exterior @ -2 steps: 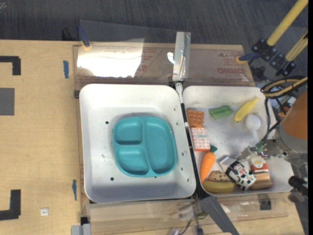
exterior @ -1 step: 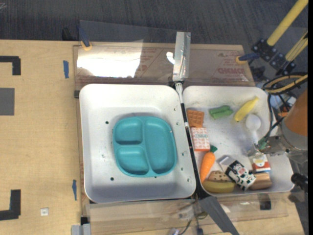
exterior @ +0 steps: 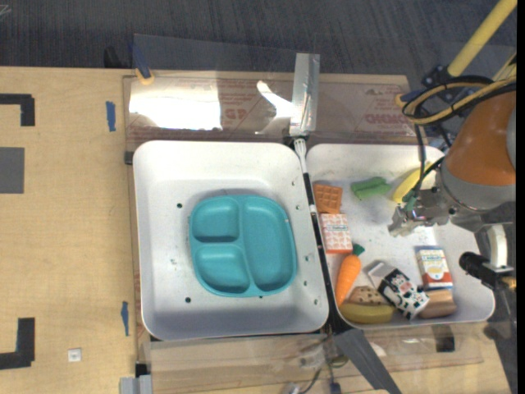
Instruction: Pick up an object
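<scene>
The right bin (exterior: 480, 314) holds several small items. An orange waffle (exterior: 327, 197) and a pink-and-white box (exterior: 335, 234) lie along its left wall. Below them are a carrot (exterior: 349, 276) and a banana (exterior: 367, 312). Toward the back lie a green piece (exterior: 371, 188) and a yellow piece (exterior: 404, 185). A black-and-white toy (exterior: 402, 290), a small carton (exterior: 432, 268) and a brown item (exterior: 440, 306) sit at the front right. My gripper (exterior: 408, 219) hangs over the bin's middle right, just below the yellow piece and above the carton. Nothing is visibly held.
The left bin (exterior: 156, 179) carries a teal divided plate (exterior: 243, 244). The arm's grey body and orange band (exterior: 490, 142) cover the right bin's right side. Yellow and black cables (exterior: 435, 97) loop behind it. A metal divider (exterior: 304, 97) stands at the back between the bins.
</scene>
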Motion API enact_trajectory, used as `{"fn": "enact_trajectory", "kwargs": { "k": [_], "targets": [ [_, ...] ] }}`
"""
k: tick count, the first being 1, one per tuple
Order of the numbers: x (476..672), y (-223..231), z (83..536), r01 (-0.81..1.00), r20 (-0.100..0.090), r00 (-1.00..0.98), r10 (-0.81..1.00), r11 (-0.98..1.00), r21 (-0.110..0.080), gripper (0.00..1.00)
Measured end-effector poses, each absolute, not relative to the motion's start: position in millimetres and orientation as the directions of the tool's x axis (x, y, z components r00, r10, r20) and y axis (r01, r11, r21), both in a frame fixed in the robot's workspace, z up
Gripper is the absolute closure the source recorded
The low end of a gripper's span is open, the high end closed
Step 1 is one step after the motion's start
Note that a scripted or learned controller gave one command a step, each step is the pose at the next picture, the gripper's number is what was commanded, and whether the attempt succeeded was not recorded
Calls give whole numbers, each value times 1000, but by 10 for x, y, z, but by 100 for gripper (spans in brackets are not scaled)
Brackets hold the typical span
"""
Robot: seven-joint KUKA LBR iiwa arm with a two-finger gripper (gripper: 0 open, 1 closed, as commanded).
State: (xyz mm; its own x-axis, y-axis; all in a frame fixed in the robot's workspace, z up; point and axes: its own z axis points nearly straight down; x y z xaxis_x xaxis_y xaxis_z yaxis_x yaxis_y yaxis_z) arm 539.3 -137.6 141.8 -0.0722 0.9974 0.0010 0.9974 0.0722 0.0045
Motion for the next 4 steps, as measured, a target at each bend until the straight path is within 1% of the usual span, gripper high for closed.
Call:
{"fn": "enact_trajectory", "kwargs": {
  "k": [1, 2, 3, 4],
  "targets": [
    [5752, -845, 1850, 968, 1, 250, 968, -250, 1, 100],
    [5597, -679, 1847, 999, 1, -46, 999, 46, -2, 100],
    [5595, -680, 1843, 999, 1, -46, 999, 46, -2, 0],
    [6253, -1026, 942, 975, -1, -223, 975, 223, -3, 0]
  ]
}}
